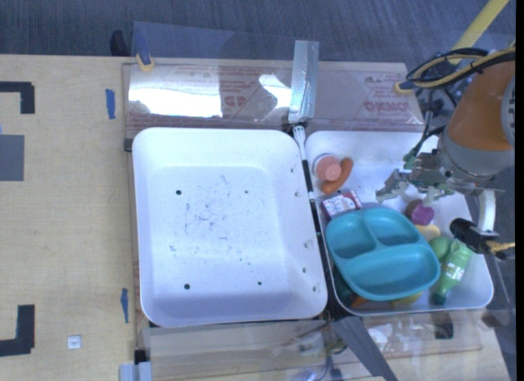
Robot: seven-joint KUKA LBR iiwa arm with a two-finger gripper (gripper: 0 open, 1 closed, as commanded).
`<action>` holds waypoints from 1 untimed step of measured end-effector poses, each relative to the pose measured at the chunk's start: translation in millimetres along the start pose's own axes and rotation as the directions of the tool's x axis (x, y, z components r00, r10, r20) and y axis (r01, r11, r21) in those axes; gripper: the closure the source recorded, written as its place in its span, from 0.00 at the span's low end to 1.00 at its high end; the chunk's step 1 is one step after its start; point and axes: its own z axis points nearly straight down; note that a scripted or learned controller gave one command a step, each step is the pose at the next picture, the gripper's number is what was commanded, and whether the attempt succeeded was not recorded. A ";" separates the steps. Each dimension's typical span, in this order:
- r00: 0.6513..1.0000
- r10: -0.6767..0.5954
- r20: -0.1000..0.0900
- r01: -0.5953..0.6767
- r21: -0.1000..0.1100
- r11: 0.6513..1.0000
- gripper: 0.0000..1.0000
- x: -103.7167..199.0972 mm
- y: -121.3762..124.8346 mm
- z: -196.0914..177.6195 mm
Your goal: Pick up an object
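Pale wooden bench boards (pixel 65 232) run along the left of the camera view, marked with black corner brackets and small strips of blue tape, and they give way to dark grey carpet along the top of the frame. Nearest the lower edge lies a clear plastic sheet below the bins. Just above it sit the two shallow white bins side by side. The left white bin (pixel 221 224) shows a bare floor with faint blue scuffs and a few dark dots.

The right white bin (pixel 483 293) is crowded. At its near end a turquoise plastic divided plate (pixel 381 255) lies tilted over other items, and just right of it a green plastic bottle with a white label (pixel 452 273) leans along the bin's right wall, beside a round green piece. Touching the plate's far left edge is a small dark red packet with white print (pixel 341 205). Further back, near the divider between the bins, an orange carrot-shaped toy (pixel 340 174) lies against a pink round-ended item (pixel 327 166). A small purple object (pixel 422 211) rests right of the plate's far rim, with a yellow piece just beside it.

Above that purple object hangs the gripper (pixel 413 181), reaching in from the right on the grey arm with its orange band (pixel 483 117). Whether its fingers are spread or closed cannot be told, and nothing is visibly held between them. Behind the bins stands a clear panel with red printing and a strip of silver tape (pixel 304 80).
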 end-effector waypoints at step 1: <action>0.998 -0.070 -0.001 0.070 0.002 0.998 0.00 -36.3 52.1 -19.2</action>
